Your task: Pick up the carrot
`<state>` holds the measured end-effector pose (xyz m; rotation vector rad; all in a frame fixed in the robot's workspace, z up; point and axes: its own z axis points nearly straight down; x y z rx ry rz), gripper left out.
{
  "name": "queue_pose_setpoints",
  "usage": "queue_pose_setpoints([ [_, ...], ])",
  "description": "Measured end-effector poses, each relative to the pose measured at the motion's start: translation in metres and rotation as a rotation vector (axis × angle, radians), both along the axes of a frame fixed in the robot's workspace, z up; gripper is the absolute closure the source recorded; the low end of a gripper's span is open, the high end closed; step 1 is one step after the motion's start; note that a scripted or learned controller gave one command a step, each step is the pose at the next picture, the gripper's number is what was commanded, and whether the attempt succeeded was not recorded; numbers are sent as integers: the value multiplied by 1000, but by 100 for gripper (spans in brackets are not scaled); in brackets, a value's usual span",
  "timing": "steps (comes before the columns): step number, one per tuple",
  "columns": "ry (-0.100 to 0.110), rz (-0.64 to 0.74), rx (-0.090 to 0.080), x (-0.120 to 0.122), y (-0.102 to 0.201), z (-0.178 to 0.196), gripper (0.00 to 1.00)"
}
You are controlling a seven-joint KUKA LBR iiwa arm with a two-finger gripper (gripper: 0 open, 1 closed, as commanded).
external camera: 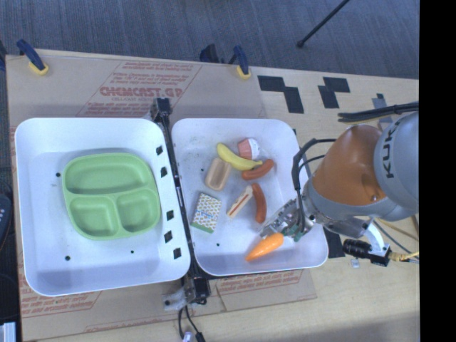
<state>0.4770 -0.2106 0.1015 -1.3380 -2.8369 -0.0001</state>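
The orange carrot lies on the floor of the right bin, near its front right corner, with its tip pointing front-left. Its green top end sits right under my gripper, which hangs low over the bin's right side and touches or nearly touches that end. The grey arm with its orange band reaches in from the right, over the bin's right rim.
Behind the carrot lie a banana, two sausages, a bun, a small sandwich, a green-white box and a pink item. The left bin holds a green compartment tray.
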Motion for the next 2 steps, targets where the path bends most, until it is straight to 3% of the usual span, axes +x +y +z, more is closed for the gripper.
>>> queue_pose_setpoints([
  [2,-1,6,-1,2,0,20,100],
])
